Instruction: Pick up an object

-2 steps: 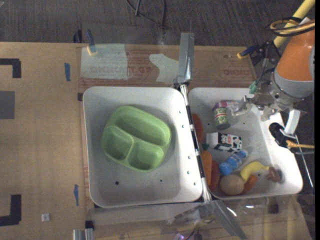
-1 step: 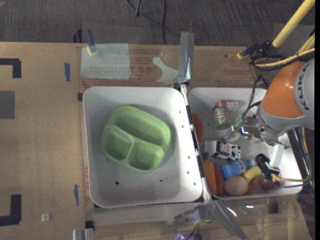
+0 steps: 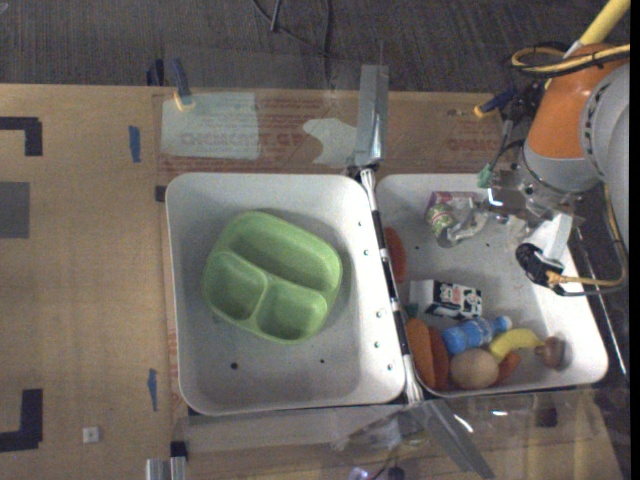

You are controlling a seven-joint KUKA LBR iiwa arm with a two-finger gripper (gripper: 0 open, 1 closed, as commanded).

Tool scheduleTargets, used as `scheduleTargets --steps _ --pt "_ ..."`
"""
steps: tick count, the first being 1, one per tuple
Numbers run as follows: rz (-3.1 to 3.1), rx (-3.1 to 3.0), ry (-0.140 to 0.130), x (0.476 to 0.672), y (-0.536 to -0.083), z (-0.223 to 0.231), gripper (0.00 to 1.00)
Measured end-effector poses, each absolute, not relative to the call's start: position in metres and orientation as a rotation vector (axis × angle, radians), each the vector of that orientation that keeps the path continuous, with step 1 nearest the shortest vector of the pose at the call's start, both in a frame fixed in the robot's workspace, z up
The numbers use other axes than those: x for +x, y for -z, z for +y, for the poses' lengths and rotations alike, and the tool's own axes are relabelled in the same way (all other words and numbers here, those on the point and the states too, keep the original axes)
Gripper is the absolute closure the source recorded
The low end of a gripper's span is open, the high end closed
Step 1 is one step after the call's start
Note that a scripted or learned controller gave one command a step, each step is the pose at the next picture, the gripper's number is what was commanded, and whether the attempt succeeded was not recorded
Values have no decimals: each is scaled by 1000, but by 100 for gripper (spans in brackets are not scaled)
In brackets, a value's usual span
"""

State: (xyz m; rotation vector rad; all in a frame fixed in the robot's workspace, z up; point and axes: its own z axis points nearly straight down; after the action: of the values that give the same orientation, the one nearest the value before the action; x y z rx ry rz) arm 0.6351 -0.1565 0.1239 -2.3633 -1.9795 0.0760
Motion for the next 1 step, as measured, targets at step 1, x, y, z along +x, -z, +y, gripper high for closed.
scheduleTargets --steps 1 --pt "-2216 -2229 2 528 -86 -190 0"
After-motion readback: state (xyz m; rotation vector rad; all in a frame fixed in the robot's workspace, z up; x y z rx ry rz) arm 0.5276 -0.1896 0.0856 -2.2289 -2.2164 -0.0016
